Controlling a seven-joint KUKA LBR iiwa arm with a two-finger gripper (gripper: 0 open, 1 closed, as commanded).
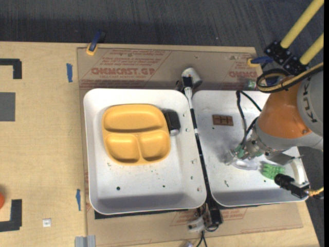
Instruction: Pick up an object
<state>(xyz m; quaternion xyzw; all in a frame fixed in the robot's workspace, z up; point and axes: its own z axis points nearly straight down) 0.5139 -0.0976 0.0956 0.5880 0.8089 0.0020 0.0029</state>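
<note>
So the arm (288, 120) comes in from the right and is hunched low over the right bin (221, 187), orange band up top, wrist pointing down and left. The jaws (237, 157) sit down near the bin floor, roughly in the middle of that bin. Honestly they're a blurry mess of silvery metal with some green bits beside them, and I can't tell whether they're wide, narrow, or gripping anything. Nothing clearly sits between them as far as I can see.

Closest thing to them is a small brown block (222, 120), looks a bit like a chocolate piece, lying flat on the floor of the right bin toward the back, near but apart from the jaws.

Left bin (97, 189) has a yellow tray (136, 133) with three compartments, one long one at the back and two smaller ones in front, lying flat in the back half. A small dark thing (172, 121) is tucked right against the tray's right edge, between it and the bin wall. Can't make out what it is.

Both bins sit side by side, touching, on a cardboard sheet (128, 66) on the bench (36, 138). A black cable (245, 99) loops over the back of the right bin.
</note>
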